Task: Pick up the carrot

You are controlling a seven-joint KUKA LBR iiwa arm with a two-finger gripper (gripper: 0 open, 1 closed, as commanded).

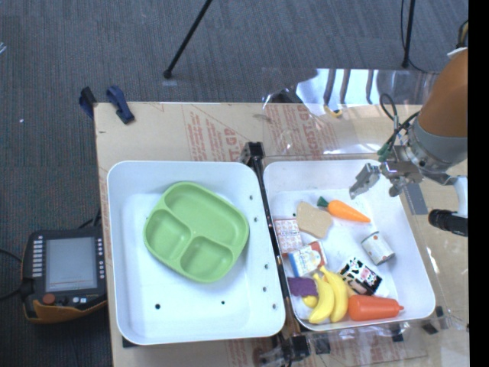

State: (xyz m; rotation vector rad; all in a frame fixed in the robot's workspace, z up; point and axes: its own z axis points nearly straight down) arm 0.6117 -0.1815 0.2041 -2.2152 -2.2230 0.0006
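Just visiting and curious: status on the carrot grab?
Gripper above right bin, holding nothing. Carrot lying free below it. Bread slice beside carrot's leafy end.

My arm (pixel 449 113) is grey with a broad orange band above the wrist; black cables loop toward my metal-grey gripper (pixel 386 180).

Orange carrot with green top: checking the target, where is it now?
The orange carrot lies in the right white bin, upper middle, just right of the tan bread slice.
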